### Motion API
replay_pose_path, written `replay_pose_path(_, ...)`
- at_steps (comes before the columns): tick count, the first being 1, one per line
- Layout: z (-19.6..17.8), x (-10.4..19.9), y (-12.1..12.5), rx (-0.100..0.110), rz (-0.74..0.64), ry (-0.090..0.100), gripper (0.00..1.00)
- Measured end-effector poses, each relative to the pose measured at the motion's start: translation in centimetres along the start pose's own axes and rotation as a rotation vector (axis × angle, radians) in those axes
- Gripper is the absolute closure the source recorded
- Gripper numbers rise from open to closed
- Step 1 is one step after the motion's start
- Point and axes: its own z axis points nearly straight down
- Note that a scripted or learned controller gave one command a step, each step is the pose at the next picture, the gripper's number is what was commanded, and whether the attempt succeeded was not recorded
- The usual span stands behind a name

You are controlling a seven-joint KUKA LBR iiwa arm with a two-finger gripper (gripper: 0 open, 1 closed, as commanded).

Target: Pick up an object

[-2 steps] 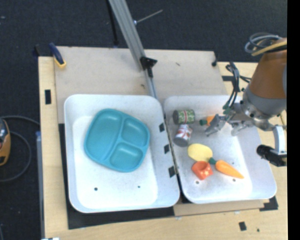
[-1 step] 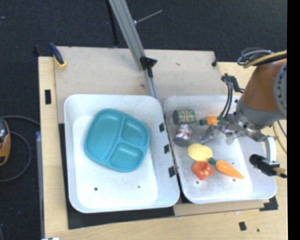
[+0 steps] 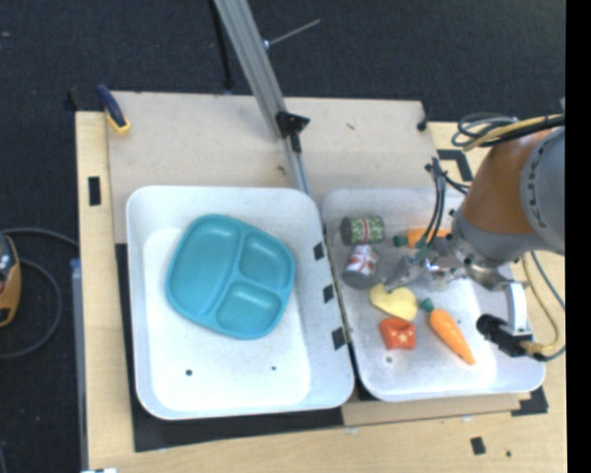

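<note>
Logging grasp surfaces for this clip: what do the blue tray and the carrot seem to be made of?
Blue tray: probably moulded plastic; uniform turquoise, smooth rounded compartments, soft sheen. Carrot: likely a plastic or rubber toy; flat, even orange with a green tip. The picture is too coarse to be sure.

The right bin (image 3: 492,380) contained a green can (image 3: 362,230) lying on its side, a grey-and-red object (image 3: 360,263) just below it, a pale yellow piece (image 3: 395,303), a red piece (image 3: 398,334) beneath that, and an orange carrot (image 3: 451,335) lying diagonally
</note>
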Motion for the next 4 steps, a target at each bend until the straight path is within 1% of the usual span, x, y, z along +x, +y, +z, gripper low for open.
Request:
replay_pose_path(1, -0.4, 0.2, -0.1, 0.009, -0.001, 0.002, 1.00)
replay_pose_path(2, -5.1, 0.6, 1.0, 0.002, -0.004, 0.000, 1.00)
replay_pose_path(3, -9.4, 0.7, 1.2, 0.002, -0.004, 0.000, 1.00)
replay_pose_path(4, -8.9, 6.6, 1.2, 0.007, -0.008, 0.003, 1.00)
